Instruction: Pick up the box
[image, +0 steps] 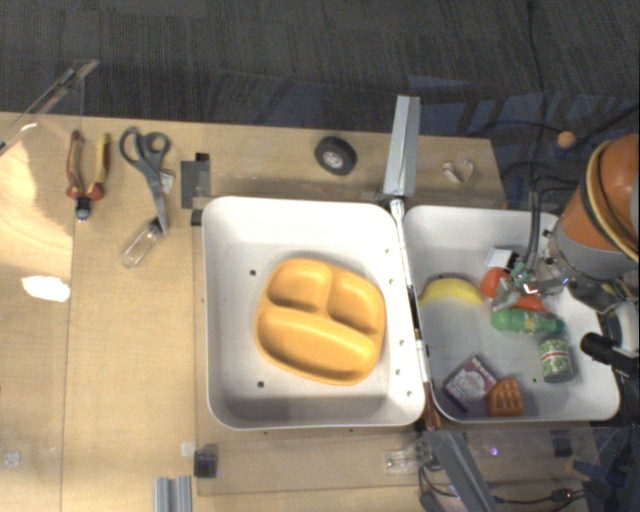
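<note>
Gripper (522, 287) grip state unclear, among clutter mid right bin (600, 405); box (470, 383) near its front-left edge

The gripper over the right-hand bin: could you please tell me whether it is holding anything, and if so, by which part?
It cannot be told. The two-finger gripper sits low among the toys beside the green plastic bottle, while the small purple box lies apart from it.

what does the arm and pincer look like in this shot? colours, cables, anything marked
The arm comes in from the right: a rounded grey shell with a wide orange band above the wrist. Dark cables run along it near the right bin. The pincer is small, with white and dark parts and a reddish spot; finer detail is too blurred to read. No markings legible.
</note>
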